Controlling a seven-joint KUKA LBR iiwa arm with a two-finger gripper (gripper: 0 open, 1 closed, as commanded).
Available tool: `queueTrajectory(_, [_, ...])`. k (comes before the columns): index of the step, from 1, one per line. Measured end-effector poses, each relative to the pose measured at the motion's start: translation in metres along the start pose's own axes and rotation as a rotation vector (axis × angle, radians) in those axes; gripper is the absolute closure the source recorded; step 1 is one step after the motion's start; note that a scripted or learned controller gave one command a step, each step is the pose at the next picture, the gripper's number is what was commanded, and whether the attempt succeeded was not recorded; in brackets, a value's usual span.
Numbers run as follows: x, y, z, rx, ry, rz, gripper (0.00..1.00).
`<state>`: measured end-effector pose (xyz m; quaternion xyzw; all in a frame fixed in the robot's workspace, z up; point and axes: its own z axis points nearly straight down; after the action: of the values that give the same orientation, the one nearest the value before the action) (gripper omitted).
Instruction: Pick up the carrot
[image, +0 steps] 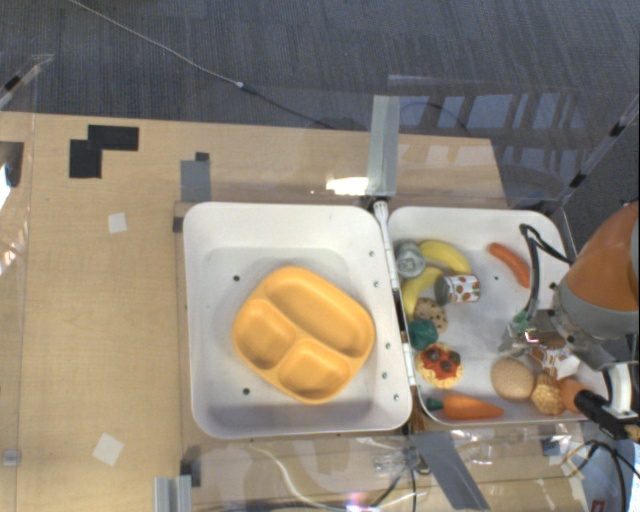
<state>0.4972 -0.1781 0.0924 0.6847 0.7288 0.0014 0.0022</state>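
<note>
Carrot (472, 407) lies near gripper (533, 340), apart.

- A yellow divided plate (303, 332) lies in the left bin (210, 300).
- In the right bin (480, 225): two bananas (443, 256), a small can (459, 289), a pizza slice (440, 365), a round bun (512, 379).
- Black squares (100, 148) mark the bench (90, 320).

A light wooden bench (90, 330) fills most of the scene. Behind the bench lies dark grey carpet floor (300, 50). On the bench, at its far left part, there are black square marks (100, 148). A bright light reflection (347, 185) shines near the bench's middle.
</note>
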Motion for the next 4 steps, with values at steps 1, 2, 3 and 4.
queueTrajectory(1, [-0.018, 0.040, -0.008, 0.005, 0.012, 0.422, 1.00])
queueTrajectory(2, [-0.010, -0.009, -0.058, 0.000, 0.000, 0.607, 1.00])
queueTrajectory(3, [-0.003, -0.008, -0.096, 0.000, -0.001, 0.915, 1.00])
queueTrajectory(4, [0.001, -0.010, -0.008, 0.012, 0.001, 0.964, 1.00])
